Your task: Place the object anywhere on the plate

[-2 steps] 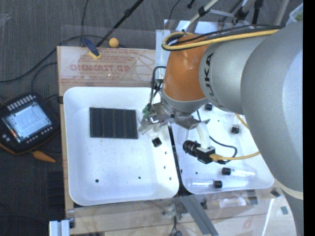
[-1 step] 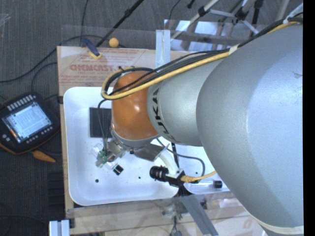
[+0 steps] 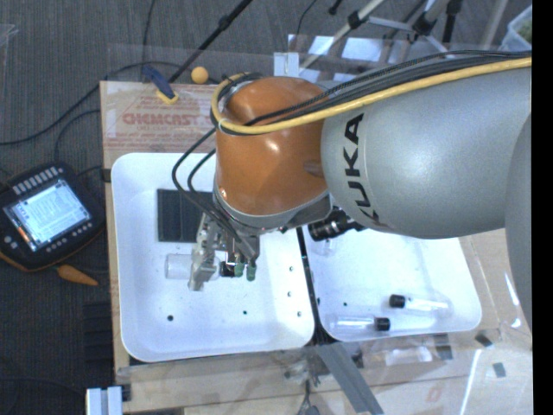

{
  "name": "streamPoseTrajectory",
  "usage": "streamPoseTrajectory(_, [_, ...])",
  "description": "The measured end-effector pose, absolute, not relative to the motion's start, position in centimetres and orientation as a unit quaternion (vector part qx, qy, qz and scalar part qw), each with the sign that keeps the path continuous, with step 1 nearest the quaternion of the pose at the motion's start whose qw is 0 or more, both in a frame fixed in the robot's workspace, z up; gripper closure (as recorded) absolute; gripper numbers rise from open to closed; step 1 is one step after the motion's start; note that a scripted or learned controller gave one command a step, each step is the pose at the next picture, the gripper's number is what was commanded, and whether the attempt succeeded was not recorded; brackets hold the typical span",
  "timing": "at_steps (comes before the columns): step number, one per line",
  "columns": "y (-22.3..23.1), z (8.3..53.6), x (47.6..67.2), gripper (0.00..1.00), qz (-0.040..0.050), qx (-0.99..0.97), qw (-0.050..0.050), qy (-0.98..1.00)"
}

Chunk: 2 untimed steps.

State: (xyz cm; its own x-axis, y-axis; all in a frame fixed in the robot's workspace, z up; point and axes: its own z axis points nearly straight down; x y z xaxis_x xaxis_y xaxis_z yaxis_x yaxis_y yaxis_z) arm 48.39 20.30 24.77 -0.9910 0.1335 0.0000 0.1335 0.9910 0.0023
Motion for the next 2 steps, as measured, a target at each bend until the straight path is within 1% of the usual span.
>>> streamPoseTrajectory(1, [20.3,35.3,50.3,1.0,0.0006,0.027,0.001,1.0])
streamPoseTrajectory(2, [23.4,21.6,48.3,1.0,0.0005,-0.053,-0.001,0.999])
